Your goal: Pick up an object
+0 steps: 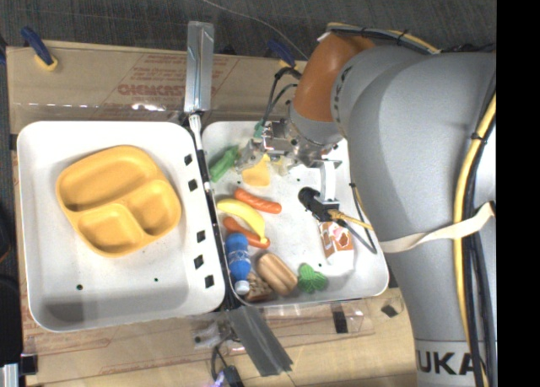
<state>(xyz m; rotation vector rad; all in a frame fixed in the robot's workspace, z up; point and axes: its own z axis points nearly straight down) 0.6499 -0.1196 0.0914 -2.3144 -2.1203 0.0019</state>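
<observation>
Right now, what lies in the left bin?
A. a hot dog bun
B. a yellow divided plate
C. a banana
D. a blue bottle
B. The yellow divided plate lies alone in the left bin, while the blue bottle, banana and hot dog bun all sit in the right bin.
</observation>
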